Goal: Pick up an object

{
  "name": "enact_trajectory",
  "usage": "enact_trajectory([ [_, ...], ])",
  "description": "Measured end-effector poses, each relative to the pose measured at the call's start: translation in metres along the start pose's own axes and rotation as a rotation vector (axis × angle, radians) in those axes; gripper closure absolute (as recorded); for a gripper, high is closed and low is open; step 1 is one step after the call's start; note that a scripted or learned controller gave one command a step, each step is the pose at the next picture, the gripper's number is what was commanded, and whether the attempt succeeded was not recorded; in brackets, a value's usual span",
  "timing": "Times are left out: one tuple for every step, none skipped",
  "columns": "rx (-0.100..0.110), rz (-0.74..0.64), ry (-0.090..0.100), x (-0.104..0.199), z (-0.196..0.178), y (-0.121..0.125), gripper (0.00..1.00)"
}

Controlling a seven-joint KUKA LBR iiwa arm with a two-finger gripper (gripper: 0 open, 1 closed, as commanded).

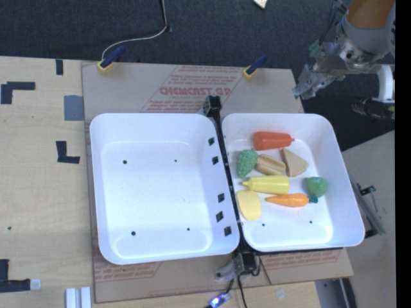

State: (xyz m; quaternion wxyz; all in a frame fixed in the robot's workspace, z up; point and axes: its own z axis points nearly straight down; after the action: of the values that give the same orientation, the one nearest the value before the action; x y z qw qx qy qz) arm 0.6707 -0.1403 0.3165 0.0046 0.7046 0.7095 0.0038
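Two white bins [103, 172]. Seven toy foods [273, 183], all in right bin [340, 191]. Two clamps [110, 58].

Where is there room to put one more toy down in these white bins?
The left bin is bare white floor from wall to wall. In the right bin, a free strip lies along the near rim, below the carrot. Around the corn the toys are packed close together.
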Motion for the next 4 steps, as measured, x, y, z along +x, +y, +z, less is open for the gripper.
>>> enact_trajectory([
  [-0.005, 0.002, -0.001, 0.029, -0.131, 0.001, 1.0],
  [0.012, 0.004, -0.002, 0.027, -0.131, 0.0, 1.0],
  [0.013, 0.003, -0.003, 0.028, -0.141, 0.0, 1.0],
  [0.013, 0.002, -0.004, 0.029, -0.15, 0.001, 1.0],
])
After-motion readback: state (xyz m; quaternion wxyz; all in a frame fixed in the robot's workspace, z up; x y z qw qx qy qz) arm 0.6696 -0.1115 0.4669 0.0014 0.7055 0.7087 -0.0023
